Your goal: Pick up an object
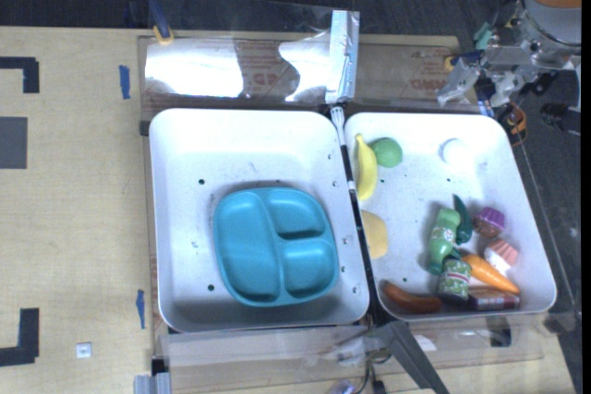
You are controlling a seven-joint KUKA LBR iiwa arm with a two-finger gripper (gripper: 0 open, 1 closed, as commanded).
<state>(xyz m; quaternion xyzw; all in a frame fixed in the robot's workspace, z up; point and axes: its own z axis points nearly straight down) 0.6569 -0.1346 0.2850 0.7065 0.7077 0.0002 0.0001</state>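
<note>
The right bin (526,198) holds several small toys: a yellow banana (366,171) beside a green ball (388,152), a pale yellow lump (375,235), a white round piece (452,150), a green bottle-shaped toy (443,240), a purple piece (490,220), an orange carrot (489,272) and a brown sausage (411,298). My gripper (471,95) hangs at the upper right, over the bench just beyond the right bin's far rim. It is open with nothing between its fingers and is well apart from every toy.
A blue divided tray (275,244) lies in the left bin (175,152). A clear plastic sheet with a foil strip (343,55) stands behind the bins. The rim between the two bins (349,198) runs beside the banana.
</note>
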